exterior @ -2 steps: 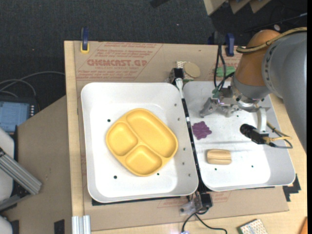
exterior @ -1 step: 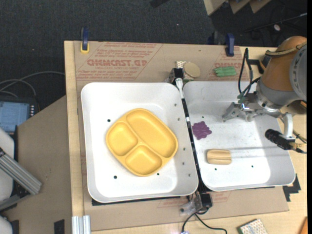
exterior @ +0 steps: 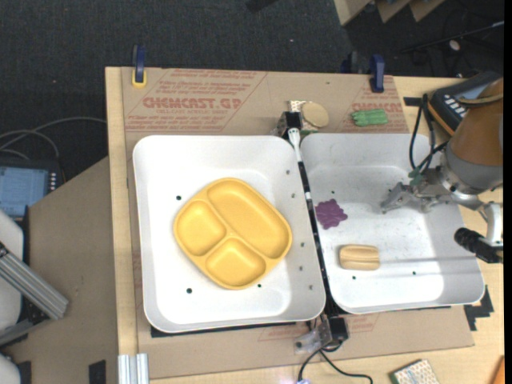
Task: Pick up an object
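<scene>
Your gripper (exterior: 394,198) sits low over the right bin (exterior: 448,290), toward its upper middle, reaching in from the right with the arm (exterior: 478,146) and its orange band at the frame's edge; its fingers (exterior: 388,204) point left and look spread apart with nothing between them. Just left of the fingertips and a little below lies the purple grape toy (exterior: 330,213), close to the bin's left wall, near the gripper but apart from it. Below the gripper and further down, you have the bun (exterior: 358,257), a tan hot-dog shaped piece lying crosswise, well apart from the fingers and just below the grapes. Across the divider, the left bin (exterior: 160,174) holds a yellow tray (exterior: 232,232) with three compartments, set at a slant in the middle. Beyond the bins, on the cardboard (exterior: 200,98) at the back, you can see a green block (exterior: 370,118) above the right bin and a small round tan disc (exterior: 315,115) near where the two bins meet. Two blue clamps (exterior: 139,65) pin the board's far edge
</scene>
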Robot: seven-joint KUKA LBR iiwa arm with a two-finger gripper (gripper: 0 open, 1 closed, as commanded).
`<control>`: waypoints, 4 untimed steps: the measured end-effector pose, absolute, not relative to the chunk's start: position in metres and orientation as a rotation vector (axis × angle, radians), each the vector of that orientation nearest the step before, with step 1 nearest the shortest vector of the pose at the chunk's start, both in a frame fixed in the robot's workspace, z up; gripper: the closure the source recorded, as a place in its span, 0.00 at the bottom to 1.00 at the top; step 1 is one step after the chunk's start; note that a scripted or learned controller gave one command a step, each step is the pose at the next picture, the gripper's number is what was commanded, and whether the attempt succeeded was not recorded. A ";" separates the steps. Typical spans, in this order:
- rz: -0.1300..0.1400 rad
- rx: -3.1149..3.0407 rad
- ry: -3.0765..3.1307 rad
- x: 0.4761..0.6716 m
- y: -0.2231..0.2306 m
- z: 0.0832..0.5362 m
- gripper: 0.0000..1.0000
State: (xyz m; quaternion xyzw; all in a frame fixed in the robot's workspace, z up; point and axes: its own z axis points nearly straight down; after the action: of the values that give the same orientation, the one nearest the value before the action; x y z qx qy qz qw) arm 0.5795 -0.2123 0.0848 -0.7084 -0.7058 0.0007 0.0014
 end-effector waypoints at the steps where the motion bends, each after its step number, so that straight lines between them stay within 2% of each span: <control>1: -0.008 -2.216 -2.233 0.630 -0.146 0.085 0.00; 2: -0.010 -2.221 -2.219 0.620 -0.217 0.085 0.00; 3: -0.004 -2.204 -2.227 0.573 -0.086 0.084 0.00; 4: -0.007 -2.223 -2.229 0.648 -0.100 0.085 0.00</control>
State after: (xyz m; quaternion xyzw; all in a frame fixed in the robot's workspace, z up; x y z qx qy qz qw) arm 0.6475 -0.1002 0.0854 -0.7062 -0.7080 -0.0021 -0.0036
